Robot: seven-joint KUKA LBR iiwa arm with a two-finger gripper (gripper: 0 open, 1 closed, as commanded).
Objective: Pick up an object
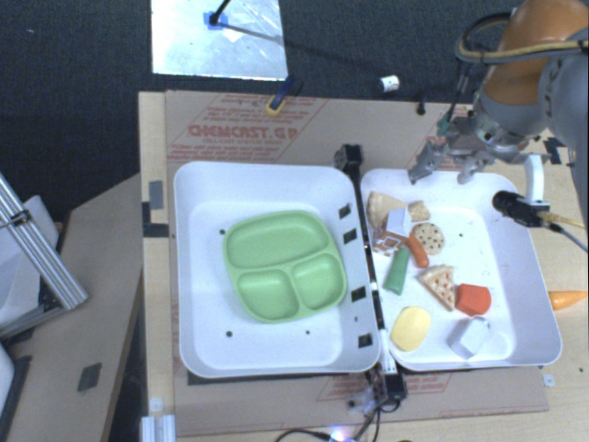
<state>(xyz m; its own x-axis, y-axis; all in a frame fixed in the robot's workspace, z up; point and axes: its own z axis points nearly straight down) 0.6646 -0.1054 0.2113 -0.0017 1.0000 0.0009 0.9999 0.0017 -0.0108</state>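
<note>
The fingers (445,166) hang released above the right bin (515,274) (toy food inside). The left bin (198,274) holds a green tray (281,265).

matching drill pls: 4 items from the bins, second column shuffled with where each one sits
Things:
1. green tray
2. yellow lemon
3. pizza slice
4. gripper

Places:
A. right bin, near front edge
B. above the right bin's back edge
C. left bin, middle
D. right bin, between the green stick and the red block

Pairs: 1-C, 2-A, 3-D, 4-B
</note>
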